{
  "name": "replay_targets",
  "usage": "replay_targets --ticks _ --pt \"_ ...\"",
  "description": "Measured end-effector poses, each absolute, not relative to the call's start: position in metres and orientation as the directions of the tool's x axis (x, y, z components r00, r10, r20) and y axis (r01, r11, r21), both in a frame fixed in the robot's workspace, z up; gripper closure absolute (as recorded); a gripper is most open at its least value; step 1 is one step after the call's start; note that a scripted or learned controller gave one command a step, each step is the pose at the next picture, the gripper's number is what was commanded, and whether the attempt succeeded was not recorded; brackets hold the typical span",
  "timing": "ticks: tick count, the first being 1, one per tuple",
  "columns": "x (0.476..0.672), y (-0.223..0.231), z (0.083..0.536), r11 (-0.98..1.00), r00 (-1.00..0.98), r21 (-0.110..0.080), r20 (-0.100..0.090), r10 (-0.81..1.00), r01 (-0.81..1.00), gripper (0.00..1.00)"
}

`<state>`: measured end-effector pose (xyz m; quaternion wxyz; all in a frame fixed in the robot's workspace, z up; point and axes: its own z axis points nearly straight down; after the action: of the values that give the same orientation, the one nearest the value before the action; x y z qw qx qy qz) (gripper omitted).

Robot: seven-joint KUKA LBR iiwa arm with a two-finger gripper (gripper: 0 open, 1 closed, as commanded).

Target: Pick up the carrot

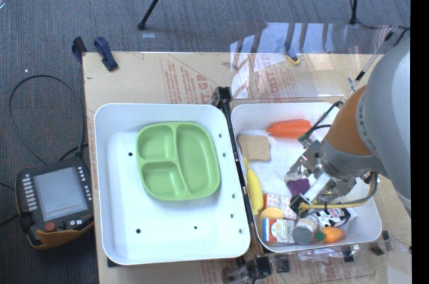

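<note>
Orange carrot (289, 128) is lying flat near the far wall of the right bin (373, 230), just past the slice of bread (255, 147), with nothing on top of it, so it looks easy to get at. Gripper (310, 189) is parked lower down over the clutter instead: banana (254, 190), a little carton (276, 203), a can (305, 230). Honestly can't tell if the fingers are spread or pressed together, too much tangle there. Something purple sits under the wrist, hard to identify. Green divided plate (179, 160) sits alone in the left bin (107, 209).
</note>
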<state>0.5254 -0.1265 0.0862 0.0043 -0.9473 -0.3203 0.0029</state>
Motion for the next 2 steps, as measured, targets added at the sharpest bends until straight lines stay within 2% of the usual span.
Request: replay_targets --ticks 1,2 --pt "0.572 -0.195 0.087 -0.851 0.851 -0.007 -0.004 0.526 0.526 0.0" --pt "0.593 -0.118 0.086 -0.944 0.944 -0.01 -0.007 0.329 0.329 0.0"
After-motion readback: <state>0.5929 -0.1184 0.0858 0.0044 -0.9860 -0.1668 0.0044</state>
